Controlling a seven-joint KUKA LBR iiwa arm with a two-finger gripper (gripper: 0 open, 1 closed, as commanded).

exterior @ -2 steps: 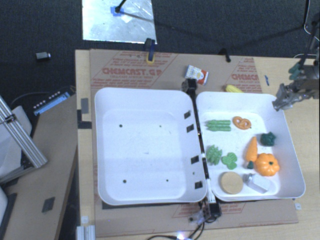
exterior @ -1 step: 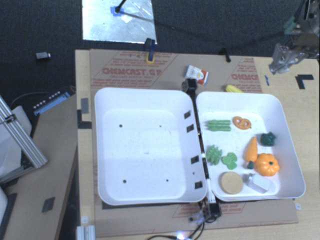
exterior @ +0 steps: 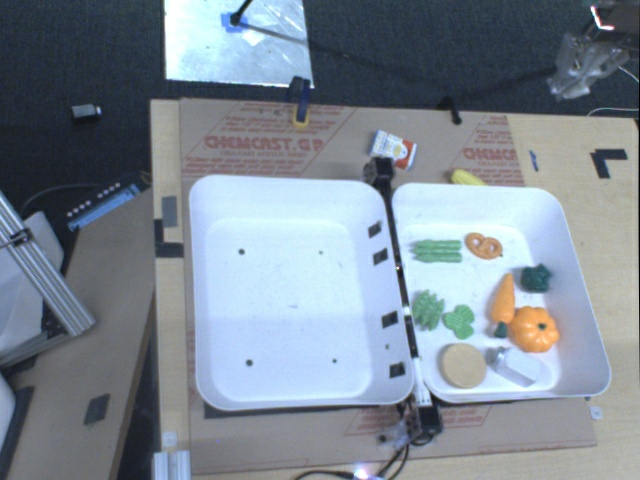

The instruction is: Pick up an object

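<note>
While raised, gripper (exterior: 585,63) top right

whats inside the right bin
Right bin: green beans, pretzel, carrot, pumpkin, broccoli, two leafy greens, round cracker. Nothing looks covered.

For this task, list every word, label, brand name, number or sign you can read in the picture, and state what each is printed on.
"CHEMCAST GP": red print on the brown protective sheet behind the left bin.
The same red print repeats behind the right bin and along the front edge, too partial and blurred to read fully.
Small red and white packet: print too small to read.
</note>
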